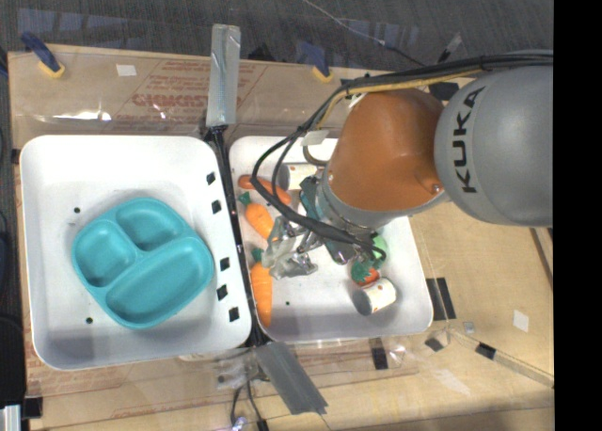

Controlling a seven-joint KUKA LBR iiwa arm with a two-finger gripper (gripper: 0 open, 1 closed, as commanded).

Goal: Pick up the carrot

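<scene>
Several orange carrots lie along the left side of the right bin (414,311). One carrot (259,218) with a green top is near the divider, a thinner one (268,190) lies behind it, and a third (261,295) rests near the front left corner. My gripper (290,256) hangs low over the bin's middle left, between the upper carrot and the front one and just right of both. The arm's orange band (386,151) and grey wrist cover much of the bin's back. I see no carrot lifted off the floor.
A white cup (373,297) lies on its side at the right bin's front right, with a small green and red item (370,272) beside it. The left bin (47,194) holds a teal divided plate (141,262). A black divider (224,222) separates the bins.
</scene>
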